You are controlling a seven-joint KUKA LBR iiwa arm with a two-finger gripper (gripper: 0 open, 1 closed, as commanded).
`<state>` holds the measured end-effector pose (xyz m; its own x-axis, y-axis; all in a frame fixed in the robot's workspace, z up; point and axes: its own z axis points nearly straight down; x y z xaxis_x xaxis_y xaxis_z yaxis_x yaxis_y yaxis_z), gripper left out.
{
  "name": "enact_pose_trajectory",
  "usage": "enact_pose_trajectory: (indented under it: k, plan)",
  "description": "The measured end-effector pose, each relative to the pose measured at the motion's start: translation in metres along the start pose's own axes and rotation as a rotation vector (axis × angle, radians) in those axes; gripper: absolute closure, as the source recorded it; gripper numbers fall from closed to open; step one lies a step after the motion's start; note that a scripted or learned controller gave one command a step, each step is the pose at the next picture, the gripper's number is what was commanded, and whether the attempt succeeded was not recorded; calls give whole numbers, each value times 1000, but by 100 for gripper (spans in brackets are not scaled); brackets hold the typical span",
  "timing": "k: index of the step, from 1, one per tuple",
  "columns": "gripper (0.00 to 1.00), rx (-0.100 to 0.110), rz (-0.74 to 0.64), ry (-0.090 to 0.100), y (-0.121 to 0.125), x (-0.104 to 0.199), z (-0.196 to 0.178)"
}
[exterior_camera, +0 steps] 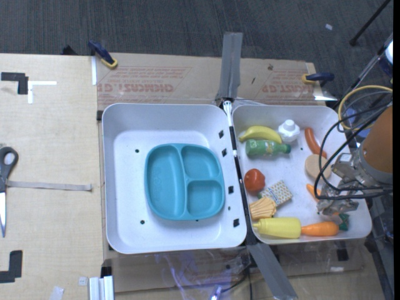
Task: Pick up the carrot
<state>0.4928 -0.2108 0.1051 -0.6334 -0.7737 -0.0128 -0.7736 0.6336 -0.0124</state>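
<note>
The carrot [319, 229], orange with a green stub at its right end, lies flat along the front wall of the right bin [300, 112], just right of a yellow bottle [278, 228]. My gripper [335, 207] hangs low at the bin's right side, directly above the carrot's right end and very close to it. Cables and the wrist hide the gripper's tip. Nothing is visibly held.
The right bin also holds a banana [260, 133], a green bottle [265, 147], a white cap [288, 129], an orange-red sausage [310, 139], a tomato [254, 179], a cracker [279, 192], fries [262, 208] and a tan disc [314, 166]. A teal divided plate [185, 181] sits in the left bin [119, 186].
</note>
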Motion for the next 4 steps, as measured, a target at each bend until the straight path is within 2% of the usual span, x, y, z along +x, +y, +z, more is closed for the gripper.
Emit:
enact_pose_trajectory:
  k: [1,2,3,4]
  plan:
    - [0,0,0,0,0,0,0]
    - [100,3,2,-4,-1,-3,-10]
    - [100,-9,41,8,32,-49,-64]
    - [100,-14,-302,5,-17,-12,14]
